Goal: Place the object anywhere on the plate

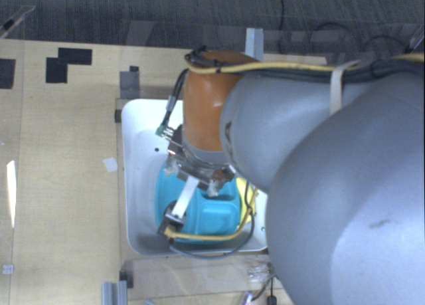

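Handling: judge the blue object (216,216) light, stiff, slick; pinch its edge; you cannot tell the gripper (199,179) opening.

Pale wooden bench (60,191) under white bin (135,184)

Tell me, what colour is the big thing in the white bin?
The thing is turquoise blue, camera view.
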Available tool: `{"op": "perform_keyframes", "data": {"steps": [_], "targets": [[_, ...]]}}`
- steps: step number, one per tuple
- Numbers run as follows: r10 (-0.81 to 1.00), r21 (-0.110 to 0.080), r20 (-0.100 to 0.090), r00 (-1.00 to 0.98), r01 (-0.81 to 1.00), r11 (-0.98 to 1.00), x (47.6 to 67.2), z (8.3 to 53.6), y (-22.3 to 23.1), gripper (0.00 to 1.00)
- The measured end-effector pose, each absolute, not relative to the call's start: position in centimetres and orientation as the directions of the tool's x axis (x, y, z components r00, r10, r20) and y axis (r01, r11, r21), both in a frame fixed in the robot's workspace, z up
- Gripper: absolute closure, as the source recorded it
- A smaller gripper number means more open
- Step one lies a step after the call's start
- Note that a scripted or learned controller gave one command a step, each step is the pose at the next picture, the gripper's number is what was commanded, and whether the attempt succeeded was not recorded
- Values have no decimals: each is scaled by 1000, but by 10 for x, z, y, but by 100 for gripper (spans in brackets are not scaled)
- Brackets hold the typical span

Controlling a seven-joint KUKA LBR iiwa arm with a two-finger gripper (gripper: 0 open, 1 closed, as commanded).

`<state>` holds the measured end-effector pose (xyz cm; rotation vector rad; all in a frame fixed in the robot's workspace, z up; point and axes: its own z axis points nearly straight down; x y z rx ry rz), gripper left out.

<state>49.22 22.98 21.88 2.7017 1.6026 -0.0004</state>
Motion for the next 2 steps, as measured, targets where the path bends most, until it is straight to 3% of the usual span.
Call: {"op": "perform_keyframes", "data": {"steps": [1,2], "targets": [[778,1,0,629,778,-629,488,258,165,0],[785,1,-3,620,785,-620,489,266,166,100]]}}
